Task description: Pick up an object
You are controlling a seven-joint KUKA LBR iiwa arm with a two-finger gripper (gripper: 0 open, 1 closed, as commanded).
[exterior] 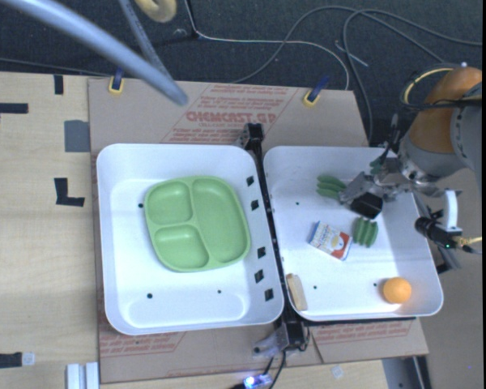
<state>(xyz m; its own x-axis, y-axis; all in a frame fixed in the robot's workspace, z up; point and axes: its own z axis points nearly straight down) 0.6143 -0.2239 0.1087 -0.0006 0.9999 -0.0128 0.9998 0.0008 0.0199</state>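
Two shallow white bins are seated side by side on a cardboard sheet [243,108] laid over the worktop [32,241].

The left bin [113,241] is occupied by a light green divided plate [197,222] with three compartments, placed slightly far of the bin's centre.

The right bin [296,164] contains several items. A green object [330,186] is located in the far part of the bin, just left of the gripper. A second green object [364,232] is located just near of the gripper. A small white carton with blue and red print [330,240] is positioned near the bin's centre, just left of the second green object. An orange ball [397,290] is located in the near right corner, well apart from the other items. A tan block [296,292] is laid against the near left wall of the bin.

The arm is extended in from the right, and the gripper [366,201] is positioned low over the right part of the right bin, between the two green objects. Whether the fingers are parted or closed cannot be told, and no item is seen between them.
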